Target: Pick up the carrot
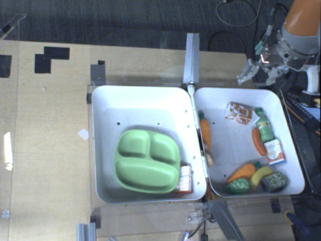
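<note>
An orange carrot with a green top lies along the left wall of the right bin. A second orange carrot-like piece rests near that bin's front edge, beside a green vegetable. My gripper hangs above the bench just beyond the right bin's far rim, well away from both orange pieces. Its fingers are spread and open, with nothing between them.
The right bin also holds a printed carton, a green bottle, a red-orange sausage shape, a small box, a banana and a dark green item. In the left bin sit a green divided plate and a packet.
</note>
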### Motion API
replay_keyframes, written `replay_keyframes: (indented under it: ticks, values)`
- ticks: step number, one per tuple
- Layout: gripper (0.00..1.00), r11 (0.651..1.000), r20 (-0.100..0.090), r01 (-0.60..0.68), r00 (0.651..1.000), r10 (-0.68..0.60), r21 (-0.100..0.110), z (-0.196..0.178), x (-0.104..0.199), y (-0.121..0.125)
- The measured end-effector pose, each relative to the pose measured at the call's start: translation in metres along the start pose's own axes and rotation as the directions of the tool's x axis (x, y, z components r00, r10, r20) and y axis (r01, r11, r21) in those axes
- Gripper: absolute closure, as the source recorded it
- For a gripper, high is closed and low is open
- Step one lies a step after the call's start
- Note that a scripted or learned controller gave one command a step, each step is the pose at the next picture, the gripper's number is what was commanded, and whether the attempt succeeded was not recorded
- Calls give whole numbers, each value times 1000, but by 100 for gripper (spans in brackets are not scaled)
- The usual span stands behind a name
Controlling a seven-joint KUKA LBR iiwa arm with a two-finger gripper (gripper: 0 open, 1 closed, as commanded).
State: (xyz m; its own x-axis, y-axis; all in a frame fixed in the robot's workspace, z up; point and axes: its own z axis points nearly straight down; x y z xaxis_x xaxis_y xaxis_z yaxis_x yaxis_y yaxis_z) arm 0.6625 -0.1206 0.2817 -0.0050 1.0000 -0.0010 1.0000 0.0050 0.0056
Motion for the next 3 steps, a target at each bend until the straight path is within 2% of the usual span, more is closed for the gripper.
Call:
replay_keyframes:
  ticks: [1, 2, 3]
  values:
    - [0, 992, 0, -128, 992, 128, -2, -89, -24, 8]
    - [0, 992, 1, -128, 992, 128, -2, -89, -23, 8]
    - [0, 993, 0, -121, 993, 121, 2, 41, -18, -33]
